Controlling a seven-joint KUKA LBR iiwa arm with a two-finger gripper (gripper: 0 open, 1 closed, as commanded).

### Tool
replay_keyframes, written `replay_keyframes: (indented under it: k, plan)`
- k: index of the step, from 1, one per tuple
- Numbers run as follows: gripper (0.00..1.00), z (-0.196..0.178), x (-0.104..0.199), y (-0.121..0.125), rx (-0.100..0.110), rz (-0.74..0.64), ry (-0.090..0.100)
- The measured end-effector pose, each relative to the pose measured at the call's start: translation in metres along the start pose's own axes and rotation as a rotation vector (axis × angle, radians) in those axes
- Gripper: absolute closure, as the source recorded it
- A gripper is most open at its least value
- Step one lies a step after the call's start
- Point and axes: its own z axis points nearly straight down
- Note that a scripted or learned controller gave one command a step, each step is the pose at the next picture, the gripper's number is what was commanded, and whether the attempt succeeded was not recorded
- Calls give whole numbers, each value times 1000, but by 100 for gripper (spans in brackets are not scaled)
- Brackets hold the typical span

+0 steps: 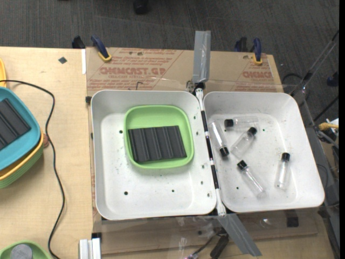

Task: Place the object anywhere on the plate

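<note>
Cardboard (135, 69) w/ red "CHEMCAST GP" print

The two bins (108, 198) are showing white, speckled with small dark dots; the plate (157, 117) is showing light green, carrying a dark grey ribbed mat (157, 143); the vials (245, 140) are looking clear with black caps; the cardboard (135, 69) is showing brown with red lettering; the clamps (101, 47) are showing blue with yellow tips; the counter (43, 209) is showing pale wood; the stacked trays (16, 134) are showing teal over yellow-green; a black cable (54, 161) is crossing the counter.
</note>
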Motion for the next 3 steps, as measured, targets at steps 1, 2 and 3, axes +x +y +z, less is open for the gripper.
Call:
replay_keyframes:
  k: [1,2,3]
  plan:
    - [0,-105,0,0,-2,-6,0]
    - [0,-42,0,0,0,-1,0]
    - [0,-72,0,0,-2,-6,1]
